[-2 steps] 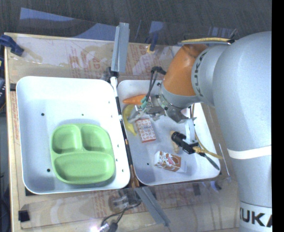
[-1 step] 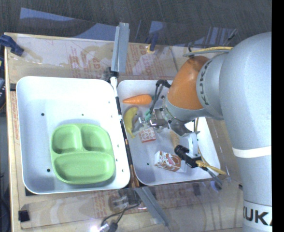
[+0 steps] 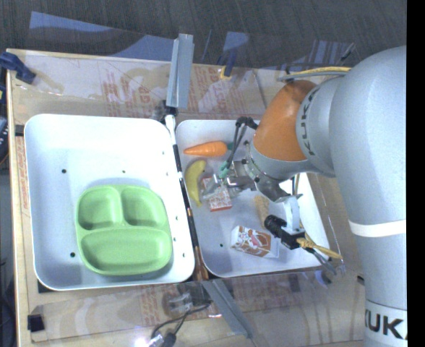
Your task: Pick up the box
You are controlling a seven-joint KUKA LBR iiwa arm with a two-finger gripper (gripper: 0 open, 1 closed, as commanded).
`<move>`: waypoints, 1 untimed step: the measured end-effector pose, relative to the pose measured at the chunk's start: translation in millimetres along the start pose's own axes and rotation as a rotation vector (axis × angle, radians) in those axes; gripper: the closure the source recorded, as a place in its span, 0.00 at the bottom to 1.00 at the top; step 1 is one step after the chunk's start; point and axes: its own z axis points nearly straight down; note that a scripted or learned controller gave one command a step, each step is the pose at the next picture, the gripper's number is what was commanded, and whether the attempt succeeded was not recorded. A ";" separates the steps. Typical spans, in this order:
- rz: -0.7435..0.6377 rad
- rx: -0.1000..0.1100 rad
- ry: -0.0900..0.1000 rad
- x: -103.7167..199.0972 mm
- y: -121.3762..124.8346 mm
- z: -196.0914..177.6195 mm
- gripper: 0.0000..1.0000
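Note:
A small brown and white box (image 3: 254,241) lies flat near the front of the right bin (image 3: 306,194). My gripper (image 3: 228,177) hangs over the middle of that bin, up and to the left of the box and apart from it. Its tip is right above a small red and white packet (image 3: 217,194). The orange wrist and grey arm cover the bin's right side.
An orange carrot (image 3: 206,149) lies at the back of the right bin, with a yellow banana (image 3: 194,180) along its left wall. The left bin (image 3: 53,157) holds a green divided tray (image 3: 124,229). A yellow-handled brush (image 3: 317,249) lies at the right bin's front right.

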 end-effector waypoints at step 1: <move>0.058 -0.003 0.004 53.0 27.9 -143.6 1.00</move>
